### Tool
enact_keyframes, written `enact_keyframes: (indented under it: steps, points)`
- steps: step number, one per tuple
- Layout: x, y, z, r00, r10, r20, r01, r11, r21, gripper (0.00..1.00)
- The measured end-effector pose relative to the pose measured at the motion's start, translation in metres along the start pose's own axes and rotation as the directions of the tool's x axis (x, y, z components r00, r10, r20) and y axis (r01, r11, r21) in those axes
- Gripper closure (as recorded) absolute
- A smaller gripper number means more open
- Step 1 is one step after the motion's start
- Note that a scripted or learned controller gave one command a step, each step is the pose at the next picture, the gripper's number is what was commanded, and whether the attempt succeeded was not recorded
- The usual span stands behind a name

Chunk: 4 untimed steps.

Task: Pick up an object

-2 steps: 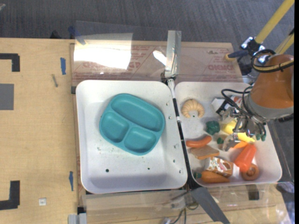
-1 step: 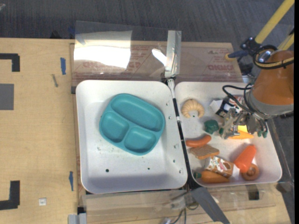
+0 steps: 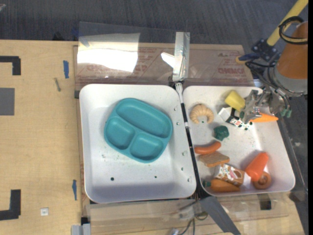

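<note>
Your hand hangs low over the far right corner of the right bin, its metal fingers crowded against clutter, so you cannot tell from this view whether they are spread or pressed together, or whether anything sits between them. Just beside it on the right lies a small carrot, long axis running left to right, tip pointing away from the hand toward the bin's right wall. Just left of the hand sits a yellow block, and below that a white card with small red and dark marks too fine to read.

Farther left you have a croissant, a dark green lump, and a sausage lying roughly left to right. Nearer the camera from the hand lie a slice of toast, a printed packet whose label you cannot read, an orange bottle tilted up to the right, and a brown round piece touching its lower end.

Well to the hand's left, the left bin holds a teal divided plate with three compartments. Beyond the bins a clear sheet carries reddish lettering, too faint to read. Both bins rest on the tabletop.
</note>
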<state>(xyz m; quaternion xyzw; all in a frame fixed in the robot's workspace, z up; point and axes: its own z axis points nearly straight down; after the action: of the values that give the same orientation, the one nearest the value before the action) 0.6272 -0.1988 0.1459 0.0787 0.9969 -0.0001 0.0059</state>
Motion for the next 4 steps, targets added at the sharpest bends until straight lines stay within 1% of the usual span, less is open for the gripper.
enact_keyframes:
  steps: [1, 2, 3, 4]
  points:
    - [0.007, 0.002, 0.007, 0.999, -0.002, -0.035, 0.002, 1.0, -0.006, 0.0]
    - [-0.001, 0.0, 0.014, 0.999, 0.038, -0.002, -0.038, 0.999, -0.001, 0.0]
    - [0.043, 0.055, 0.056, 0.992, 0.124, 0.001, -0.124, 0.992, 0.0, 0.0]
    - [0.073, 0.03, 0.055, 0.99, 0.143, 0.001, -0.143, 0.99, 0.0, 0.0]
